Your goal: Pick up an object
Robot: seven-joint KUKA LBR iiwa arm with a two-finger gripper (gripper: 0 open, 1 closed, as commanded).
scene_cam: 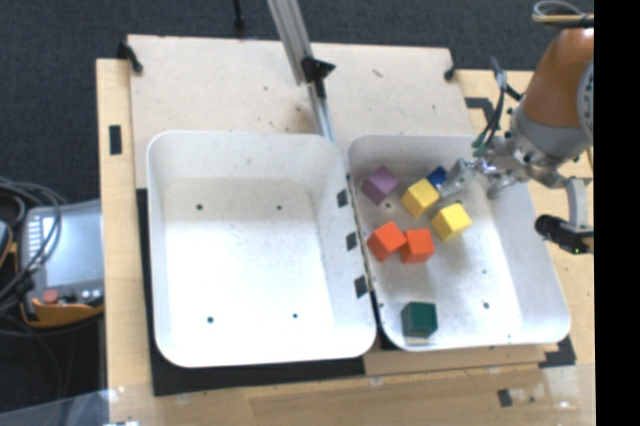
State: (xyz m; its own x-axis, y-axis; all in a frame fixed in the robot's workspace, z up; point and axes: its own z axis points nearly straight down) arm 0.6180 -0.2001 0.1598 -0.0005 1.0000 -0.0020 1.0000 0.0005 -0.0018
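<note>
The right bin point(520, 314) holds several small blocks. A purple block point(380, 184), a yellow block point(420, 197) and a small blue block point(437, 178) lie near its back. A second yellow block point(452, 219) sits just right of two orange blocks point(387, 239) point(418, 245). A green block point(419, 319) rests alone by the front wall. My gripper point(473, 166) hangs over the bin's back right part, close to the right of the blue block. Nothing can be seen held in it.
The left bin point(170, 334) stands beside the right one, their walls touching in the middle. A slanted metal bar point(285, 9) rises from behind the bins. The arm's orange band point(558, 84) is over the right bin's far right corner.
</note>
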